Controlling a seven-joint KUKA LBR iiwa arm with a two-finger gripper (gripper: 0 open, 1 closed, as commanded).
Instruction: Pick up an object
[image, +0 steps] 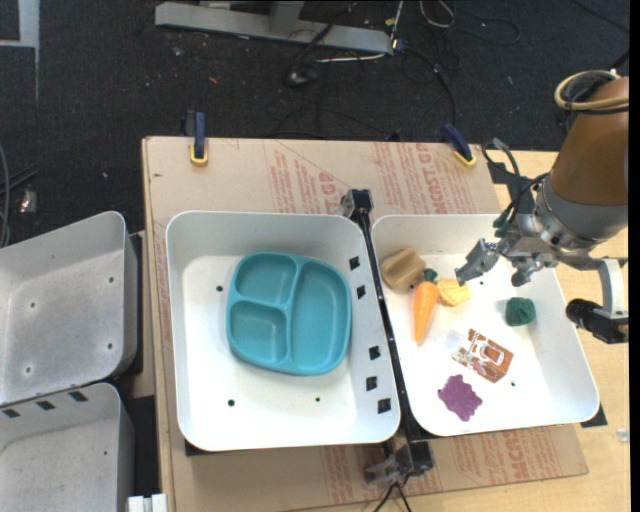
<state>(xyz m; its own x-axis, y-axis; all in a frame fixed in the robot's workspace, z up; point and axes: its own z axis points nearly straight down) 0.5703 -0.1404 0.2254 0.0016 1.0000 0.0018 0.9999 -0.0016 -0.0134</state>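
Worktop (260, 165) of printed cardboard carries your two white bins. Nearest in the right bin (560, 400): purple piece (460, 397), snack packet (483, 356), then carrot (425, 308), green lump (520, 311), yellow piece (453, 292), tan block (403, 268). Left bin (200, 400) holds a teal divided plate (290, 312). Claw (497, 262) hangs over the right bin, fingers apart, gripping nothing. Beyond: dark floor (80, 100), cables.

The grey arm (585, 190), with its orange band uppermost, reaches in from the right edge and bends down toward the left, its gripper (498, 262) hanging low with two dark fingers (478, 262) spread apart, nothing between them.
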